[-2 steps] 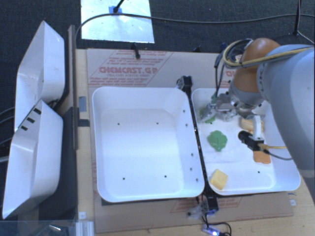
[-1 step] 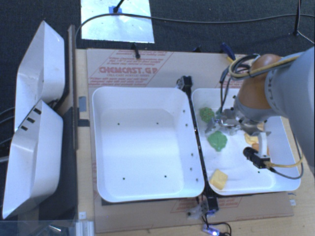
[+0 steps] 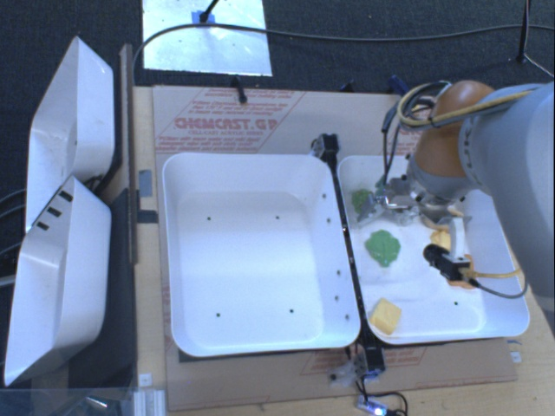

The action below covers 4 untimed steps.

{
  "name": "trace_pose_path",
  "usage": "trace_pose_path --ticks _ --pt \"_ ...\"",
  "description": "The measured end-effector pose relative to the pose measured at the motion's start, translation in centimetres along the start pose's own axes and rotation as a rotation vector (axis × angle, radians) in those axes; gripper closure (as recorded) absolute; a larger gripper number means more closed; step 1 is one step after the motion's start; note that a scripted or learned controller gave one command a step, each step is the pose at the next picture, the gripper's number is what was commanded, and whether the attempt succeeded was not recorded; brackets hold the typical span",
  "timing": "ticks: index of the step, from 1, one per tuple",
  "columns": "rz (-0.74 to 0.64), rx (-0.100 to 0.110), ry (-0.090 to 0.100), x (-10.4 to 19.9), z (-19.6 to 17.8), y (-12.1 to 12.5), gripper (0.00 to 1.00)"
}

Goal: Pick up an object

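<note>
We judge this the approach step: our gripper (image 3: 392,203) hangs low in the right bin (image 3: 499,319), and we cannot tell its state. The next move calls for centring over one object. A small green piece (image 3: 361,200) lies at its nine o'clock, a larger green lump (image 3: 382,247) at six, a yellow block (image 3: 387,315) further at six. Nothing lies in the left bin (image 3: 260,258)

Bins (image 3: 251,319) glossy white plastic; bench (image 3: 225,120) matt cardboard; metal plate (image 3: 204,24) shiny.
</note>
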<state>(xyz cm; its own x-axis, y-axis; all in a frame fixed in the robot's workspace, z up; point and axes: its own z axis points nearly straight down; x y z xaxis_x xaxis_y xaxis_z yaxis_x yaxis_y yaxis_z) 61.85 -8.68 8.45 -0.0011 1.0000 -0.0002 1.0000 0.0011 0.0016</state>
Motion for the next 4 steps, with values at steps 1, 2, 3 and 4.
trace_pose_path --ticks 1,2,3,4 --pt "0.000 0.000 0.000 0.4 0.0 2.0 0.00" --pt "0.002 0.002 0.000 -0.9 0.0 -2.0 0.00" --pt "0.002 0.003 0.000 -1.0 0.0 -6.1 0.00" --pt "0.001 0.000 0.000 -1.0 -1.0 -6.0 1.00"
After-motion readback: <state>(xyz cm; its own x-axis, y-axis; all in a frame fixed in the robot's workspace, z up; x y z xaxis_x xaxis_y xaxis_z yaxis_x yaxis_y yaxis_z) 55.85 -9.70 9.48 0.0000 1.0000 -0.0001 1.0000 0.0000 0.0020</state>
